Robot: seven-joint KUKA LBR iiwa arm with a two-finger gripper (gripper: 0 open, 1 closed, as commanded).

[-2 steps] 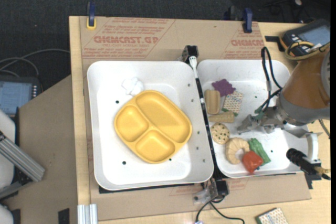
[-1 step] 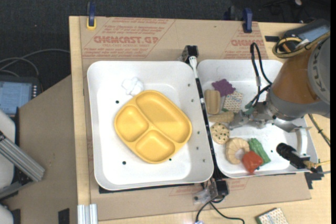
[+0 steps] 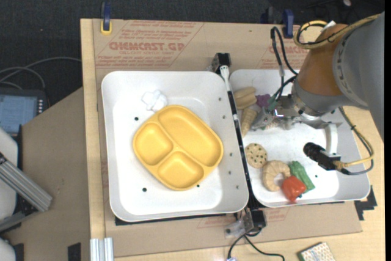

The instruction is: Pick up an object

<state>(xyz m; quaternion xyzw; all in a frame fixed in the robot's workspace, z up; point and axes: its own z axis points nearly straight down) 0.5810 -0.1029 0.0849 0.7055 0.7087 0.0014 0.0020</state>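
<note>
Objects to pick from are all in the right bin (image 3: 342,189): one chocolate-chip cookie (image 3: 256,155), one croissant-looking thing (image 3: 275,172), one red piece (image 3: 292,188) touching one green piece (image 3: 302,173), one tan bread-like item (image 3: 245,98) near the divider, and one small purple thing (image 3: 263,101) just beside it. My arm (image 3: 342,64) comes in from the right, orange band above the wrist, bent down over the upper part of that bin. My gripper (image 3: 269,121) sits low near the purple and tan stuff, but honestly I can't tell how it's set from this angle. The left bin (image 3: 116,150) has one yellow three-compartment plate (image 3: 177,147) and one crumpled white bit (image 3: 153,98) above it.
</note>
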